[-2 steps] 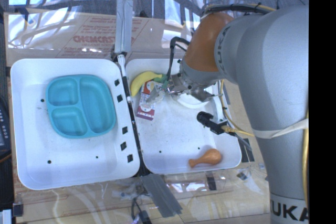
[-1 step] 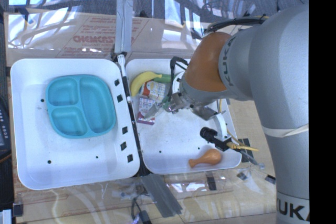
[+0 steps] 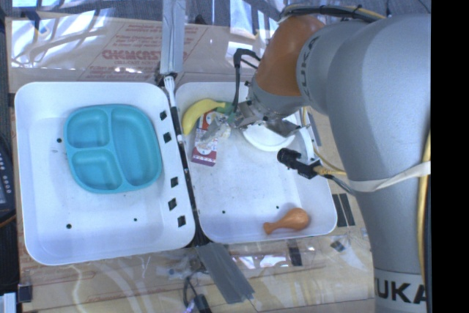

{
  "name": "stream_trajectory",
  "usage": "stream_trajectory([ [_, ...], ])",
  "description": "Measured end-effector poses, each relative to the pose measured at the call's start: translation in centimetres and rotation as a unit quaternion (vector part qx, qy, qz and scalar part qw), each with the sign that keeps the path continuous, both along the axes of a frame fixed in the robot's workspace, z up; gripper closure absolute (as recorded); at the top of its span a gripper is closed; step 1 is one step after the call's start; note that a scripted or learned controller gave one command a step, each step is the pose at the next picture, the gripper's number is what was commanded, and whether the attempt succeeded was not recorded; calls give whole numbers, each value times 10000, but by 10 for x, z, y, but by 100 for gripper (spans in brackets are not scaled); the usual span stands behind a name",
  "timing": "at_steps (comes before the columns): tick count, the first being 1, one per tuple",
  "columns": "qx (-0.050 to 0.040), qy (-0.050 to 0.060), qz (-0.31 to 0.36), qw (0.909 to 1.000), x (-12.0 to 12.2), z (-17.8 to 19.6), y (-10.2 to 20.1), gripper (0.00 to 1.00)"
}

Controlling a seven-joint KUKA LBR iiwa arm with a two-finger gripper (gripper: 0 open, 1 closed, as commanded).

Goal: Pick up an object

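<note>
In the right bin [image 3: 242,194] a yellow banana [image 3: 196,112] lies at the back left corner. Just in front of it is a small red and white packet [image 3: 205,149]. My gripper [image 3: 223,122] reaches down between the banana and the packet, close over the packet's top end. A green bit shows beside the fingers. A white round dish [image 3: 265,137] sits under the wrist, partly hidden by the arm. An orange-brown toy drumstick [image 3: 288,221] rests near the bin's front right.
The left bin [image 3: 44,223] holds a blue three-compartment plate [image 3: 112,147]. A divider with black clips [image 3: 178,165] separates the bins. The big grey arm [image 3: 366,106] covers the right bin's back right side. Cardboard lies behind the bins.
</note>
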State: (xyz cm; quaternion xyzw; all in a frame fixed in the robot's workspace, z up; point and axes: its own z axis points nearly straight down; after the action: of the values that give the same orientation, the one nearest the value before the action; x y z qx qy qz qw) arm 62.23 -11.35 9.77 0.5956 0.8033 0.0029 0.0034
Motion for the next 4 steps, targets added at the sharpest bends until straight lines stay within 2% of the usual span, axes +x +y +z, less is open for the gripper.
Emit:
stream_trajectory([
  [1, 1, -4, -155, 9999, -69, 0, 11, 0],
  [2, -4, -7, -657, 9978, 13, 0, -13, 0],
  [3, 0, -1, -365, 9993, -36, 0, 16, 0],
  [4, -5, 5, 340, 9994, -4, 0, 7, 0],
])
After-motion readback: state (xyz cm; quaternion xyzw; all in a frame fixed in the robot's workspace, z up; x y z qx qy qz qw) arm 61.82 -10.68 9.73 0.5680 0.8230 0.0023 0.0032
